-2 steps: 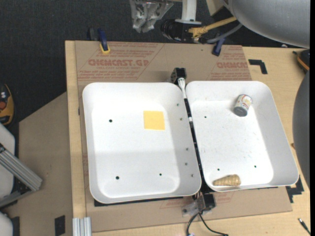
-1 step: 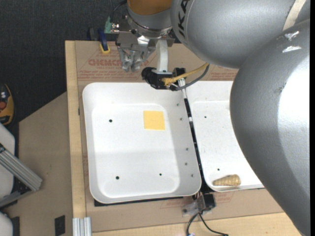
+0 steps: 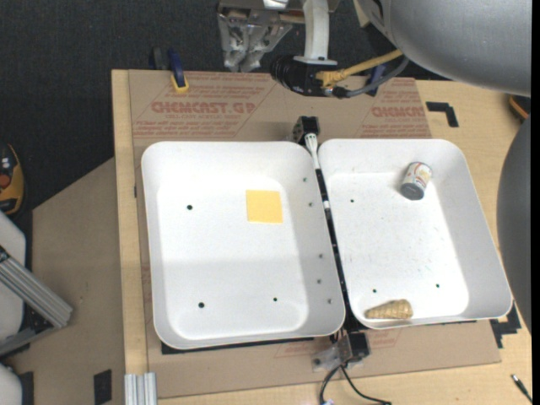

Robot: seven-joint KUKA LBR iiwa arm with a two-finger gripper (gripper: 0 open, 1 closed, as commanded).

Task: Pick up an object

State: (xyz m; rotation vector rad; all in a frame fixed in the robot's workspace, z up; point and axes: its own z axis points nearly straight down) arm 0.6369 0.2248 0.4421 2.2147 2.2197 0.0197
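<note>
Smooth white bins (image 3: 169, 226) — flat yellow square (image 3: 264, 207), small can (image 3: 415, 180), ridged cone (image 3: 388, 310).

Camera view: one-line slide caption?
Gripper above the bench's far edge; yellow square in left bin, can and cone in right bin.

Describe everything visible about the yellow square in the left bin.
The yellow square is a thin, flat piece, plain yellow with no markings, looking like a cheese slice or foam sheet. It lies flat on the floor of the left bin, in its upper middle part, edges roughly parallel to the bin walls. Nothing else touches it.
</note>
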